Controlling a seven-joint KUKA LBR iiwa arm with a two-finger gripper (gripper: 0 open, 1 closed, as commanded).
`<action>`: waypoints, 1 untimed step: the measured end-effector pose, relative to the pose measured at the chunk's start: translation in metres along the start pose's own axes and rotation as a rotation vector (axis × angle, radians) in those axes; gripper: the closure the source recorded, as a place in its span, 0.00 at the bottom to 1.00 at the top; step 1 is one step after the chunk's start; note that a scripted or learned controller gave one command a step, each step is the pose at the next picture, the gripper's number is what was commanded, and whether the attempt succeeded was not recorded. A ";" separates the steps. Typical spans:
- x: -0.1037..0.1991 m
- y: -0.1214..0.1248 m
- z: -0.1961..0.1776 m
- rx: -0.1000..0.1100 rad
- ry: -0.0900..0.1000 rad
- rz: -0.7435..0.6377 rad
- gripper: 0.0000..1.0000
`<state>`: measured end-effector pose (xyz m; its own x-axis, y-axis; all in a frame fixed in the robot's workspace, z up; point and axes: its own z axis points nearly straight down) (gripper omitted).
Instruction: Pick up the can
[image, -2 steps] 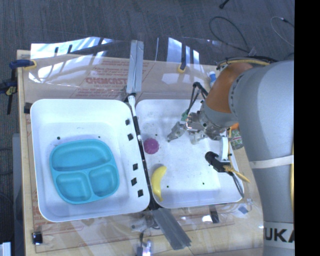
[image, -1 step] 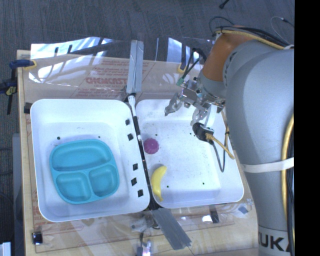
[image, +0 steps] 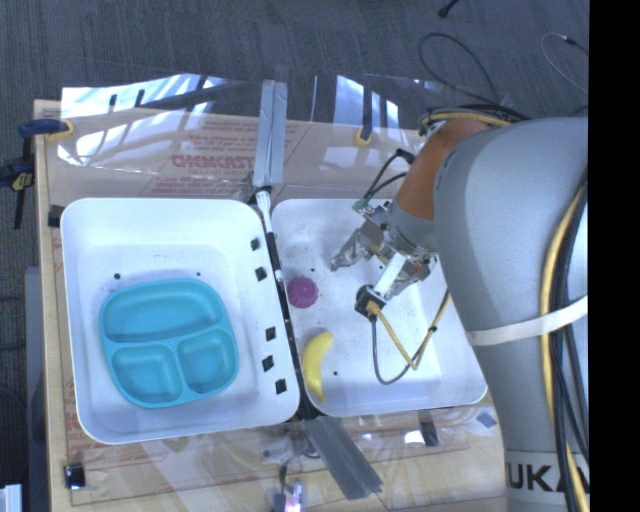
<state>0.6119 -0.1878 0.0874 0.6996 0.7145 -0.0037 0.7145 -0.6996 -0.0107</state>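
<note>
One small, round purple object (image: 302, 292), perhaps the can though I cannot tell, sits in the right shallow white bin (image: 450, 390) near the divider, with a yellow banana (image: 317, 362) nearby. The two-finger gripper (image: 357, 278) hangs beside it, fingers apart and empty. A blue sectioned plastic plate (image: 168, 340) lies in the left white bin (image: 85, 225). Grey carpet (image: 150, 40) surrounds the bench.

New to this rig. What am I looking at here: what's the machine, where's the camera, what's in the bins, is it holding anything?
One camera looks down at a slant on a bench with two shallow white bins. The grey arm with an orange band reaches in from the right. Its gripper hangs above the right bin, trailing a yellow cable. Nothing shows between its fingers. That bin holds a small purple ball and a banana. The left bin holds a blue divided tray. I can make out no can.
</note>
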 end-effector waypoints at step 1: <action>0.001 0.023 -0.001 -0.002 0.001 0.140 0.00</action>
<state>0.6295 -0.2034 0.0879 0.7925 0.6099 -0.0041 0.6099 -0.7925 -0.0085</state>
